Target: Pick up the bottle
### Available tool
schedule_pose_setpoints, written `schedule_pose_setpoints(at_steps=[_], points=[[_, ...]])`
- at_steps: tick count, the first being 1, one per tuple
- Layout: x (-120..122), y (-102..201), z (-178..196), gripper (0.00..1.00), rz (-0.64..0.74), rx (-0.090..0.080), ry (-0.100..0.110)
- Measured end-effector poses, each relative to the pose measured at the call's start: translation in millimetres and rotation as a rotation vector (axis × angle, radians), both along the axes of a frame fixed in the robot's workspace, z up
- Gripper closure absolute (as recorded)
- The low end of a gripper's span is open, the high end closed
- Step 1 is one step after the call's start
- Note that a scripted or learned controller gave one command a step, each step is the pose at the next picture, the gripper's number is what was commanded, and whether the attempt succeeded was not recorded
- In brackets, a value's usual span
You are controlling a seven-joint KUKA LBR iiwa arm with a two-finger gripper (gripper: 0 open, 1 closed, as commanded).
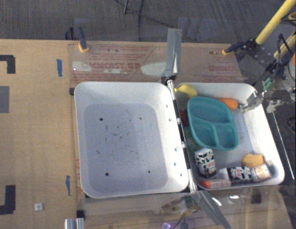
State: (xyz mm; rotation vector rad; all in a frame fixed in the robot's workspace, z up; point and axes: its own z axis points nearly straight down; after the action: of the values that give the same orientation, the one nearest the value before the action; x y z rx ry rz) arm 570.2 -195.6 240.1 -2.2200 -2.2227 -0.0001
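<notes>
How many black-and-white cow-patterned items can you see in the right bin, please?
2: a cow-patterned cup standing just below the teal tray, and a cow-patterned bottle lying along the near wall. Others could be hidden beneath the tray.

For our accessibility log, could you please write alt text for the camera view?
A small bottle with a cow-print label lies on its side near the front edge of the right white bin, beside a teal divided tray and a cow-print cup. The gripper hangs over that bin's far right corner.
</notes>
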Motion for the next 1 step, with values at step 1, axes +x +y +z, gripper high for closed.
schedule_pose_setpoints(at_steps=[1], points=[[17.4,52.7,-87.1,0.00,0.103,0.000,-0.001]])
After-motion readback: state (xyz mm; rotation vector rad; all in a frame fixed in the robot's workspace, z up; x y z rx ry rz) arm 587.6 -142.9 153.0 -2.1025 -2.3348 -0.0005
